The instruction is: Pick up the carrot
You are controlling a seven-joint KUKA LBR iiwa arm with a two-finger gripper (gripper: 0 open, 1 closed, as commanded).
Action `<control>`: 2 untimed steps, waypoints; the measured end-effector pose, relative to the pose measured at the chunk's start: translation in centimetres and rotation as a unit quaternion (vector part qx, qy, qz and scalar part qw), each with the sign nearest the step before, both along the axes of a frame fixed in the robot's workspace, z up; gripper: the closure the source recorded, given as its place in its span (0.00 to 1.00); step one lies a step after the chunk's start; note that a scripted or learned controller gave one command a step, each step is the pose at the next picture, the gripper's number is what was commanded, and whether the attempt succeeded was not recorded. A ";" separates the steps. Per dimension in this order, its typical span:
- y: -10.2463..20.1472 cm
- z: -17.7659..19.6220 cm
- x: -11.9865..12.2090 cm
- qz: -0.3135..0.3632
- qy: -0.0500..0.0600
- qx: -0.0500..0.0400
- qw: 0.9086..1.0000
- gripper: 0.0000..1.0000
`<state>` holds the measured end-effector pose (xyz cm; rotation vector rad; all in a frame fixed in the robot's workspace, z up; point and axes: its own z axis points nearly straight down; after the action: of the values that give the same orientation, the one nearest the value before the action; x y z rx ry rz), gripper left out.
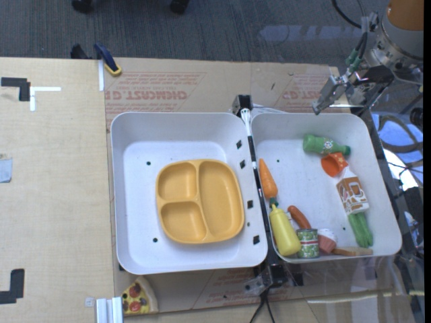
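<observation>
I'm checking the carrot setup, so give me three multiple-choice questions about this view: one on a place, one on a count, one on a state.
1. Where does the carrot lie?
A. right bin, by its left wall
B. on the tray
C. on the bench

2. How many compartments has the yellow tray?
A. two
B. three
C. four

3. Where is the gripper?
A. gripping the carrot
B. inside the left bin
C. above the right bin's far edge

Answers: 1 A, it lies along the divider. 2 B, three hollows show. 3 C, well away from the carrot.

Orange plastic carrot [267, 179] lies along right white bin's [377, 180] left wall, above yellow bottle [283, 231]. End effector [335, 89] hangs beyond the bin's top edge. Yellow divided plate [200, 200] sits in left bin [128, 180].
</observation>
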<state>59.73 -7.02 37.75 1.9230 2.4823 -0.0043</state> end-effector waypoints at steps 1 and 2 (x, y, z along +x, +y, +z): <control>8.9 6.1 1.6 -0.033 0.000 0.000 0.999 0.00; 15.2 6.2 6.2 0.010 0.000 0.000 1.000 0.00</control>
<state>65.98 8.16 43.95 1.8990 2.5017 -0.0040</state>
